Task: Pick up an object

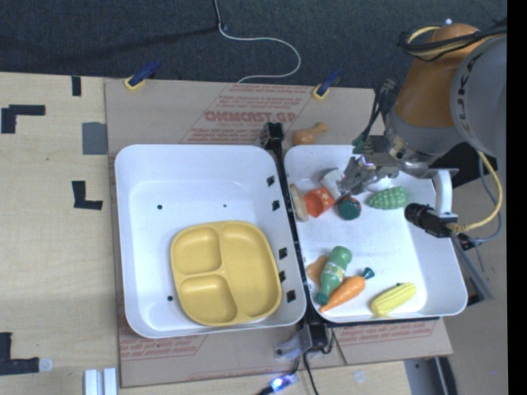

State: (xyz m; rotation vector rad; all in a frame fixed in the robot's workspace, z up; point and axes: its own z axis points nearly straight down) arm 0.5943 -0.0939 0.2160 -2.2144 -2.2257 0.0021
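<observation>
— So, on the left we see a yellow divided plate in the left bin.
— And in the right bin our gripper hovers over the toy food; whether it grips anything, we cannot tell.

Two white bins — smooth, hard plastic by the look, faint sheen on the floors. Yellow divided plate: matt plastic, softly moulded edges. Toy carrot, corn cob and knobbly green piece — plastic, the corn and green piece with a bumpy texture, the carrot smoother. Surface looks like pale wood or board, matt, with a brown cardboard sheet under the bins, printed red. Dark cloth or carpet behind, rough weave. Arm's orange band glossy; claw dull grey metal.
</observation>
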